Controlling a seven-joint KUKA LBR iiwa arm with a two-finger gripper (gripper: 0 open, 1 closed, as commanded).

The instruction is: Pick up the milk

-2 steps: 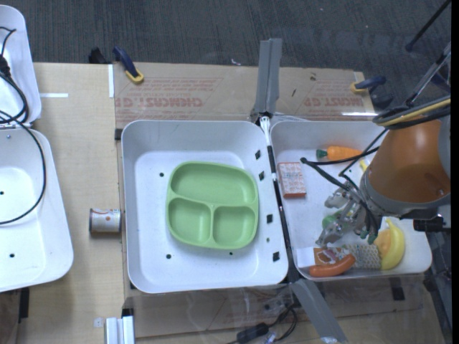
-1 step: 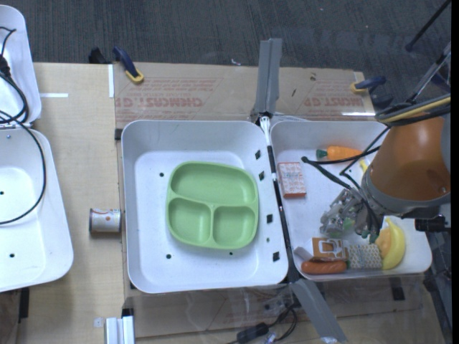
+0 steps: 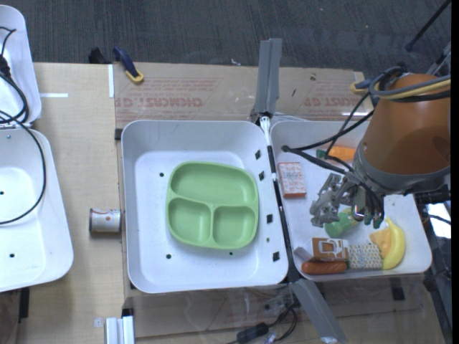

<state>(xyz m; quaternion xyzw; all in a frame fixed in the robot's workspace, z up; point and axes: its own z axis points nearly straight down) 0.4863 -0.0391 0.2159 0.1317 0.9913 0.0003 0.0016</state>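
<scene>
A small red and white carton point(image 3: 291, 178), which I take for the milk, lies flat in the right bin point(image 3: 423, 260) near that bin's left wall. My gripper point(image 3: 331, 208) hangs from the orange-banded arm point(image 3: 409, 131) over the middle of the right bin, a little to the right of the carton and nearer the front. The gripper is apart from the carton. It sits just above a green toy point(image 3: 340, 226), and nothing shows as held in it.
Along the right bin's front lie a brown and white box point(image 3: 330, 249), a sausage point(image 3: 324, 267), a patterned packet point(image 3: 366, 256) and a banana point(image 3: 392, 244). An orange item point(image 3: 343, 153) sits at the back. The left bin point(image 3: 136, 192) holds a green divided plate point(image 3: 212, 205).
</scene>
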